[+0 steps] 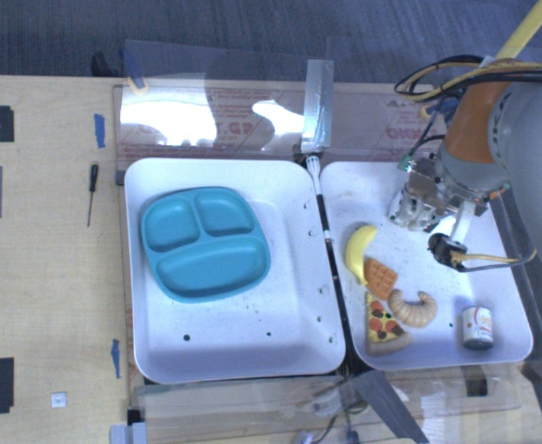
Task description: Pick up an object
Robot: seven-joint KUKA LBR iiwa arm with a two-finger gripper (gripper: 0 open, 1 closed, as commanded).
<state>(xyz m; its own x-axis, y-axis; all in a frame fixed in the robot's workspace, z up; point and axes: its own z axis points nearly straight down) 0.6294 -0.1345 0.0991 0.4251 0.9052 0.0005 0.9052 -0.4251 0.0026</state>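
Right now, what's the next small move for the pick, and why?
Probably shift the end effector toward the banana and descend. It hangs over bare floor at the back of the right bin, and the banana is the nearest item, lying just nearer the camera and leftward.

The bench [40, 294] is light wood. Two white bins rest on it: the left bin [294, 276] at 9 o'clock, the right bin [507, 340] at 3 o'clock, edges touching. A screwdriver [92, 192] lies at the left bin's 9 o'clock.

Faint reddish print on the clear panel [252, 123] behind the bins; too blurred to read.
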